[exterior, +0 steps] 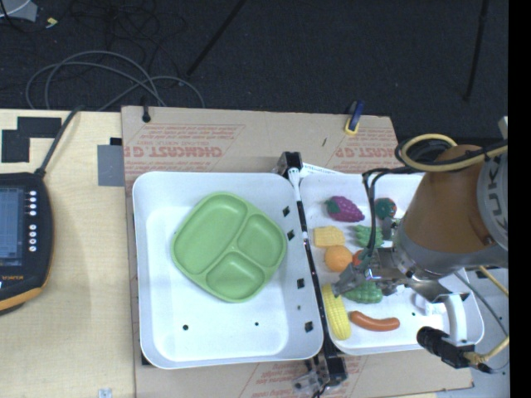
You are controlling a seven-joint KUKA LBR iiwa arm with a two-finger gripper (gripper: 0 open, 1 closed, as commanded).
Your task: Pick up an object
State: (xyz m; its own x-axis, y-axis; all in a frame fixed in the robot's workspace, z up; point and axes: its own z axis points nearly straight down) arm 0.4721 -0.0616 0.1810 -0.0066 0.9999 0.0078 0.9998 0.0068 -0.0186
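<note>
The right bin (pixel 397 345) holds several toy foods: purple grapes (pixel 343 209), a yellow piece (pixel 328 236), an orange (pixel 337 259), a corn cob (pixel 335 316), a red sausage (pixel 374 322) and a dark green vegetable (pixel 383 208). My gripper (pixel 366 279) is low in the middle of this bin, right over a green leafy piece (pixel 359 292) and just right of the orange. The arm's orange band (pixel 444 210) hides the bin's right part. Whether the green piece is held is unclear.
The left bin (pixel 158 305) holds a green divided plate (pixel 230 245). A black divider (pixel 304 255) runs between the bins. A tablet-like pendant (pixel 18 235) lies at the far left of the bench, and cables lie on the dark floor behind.
</note>
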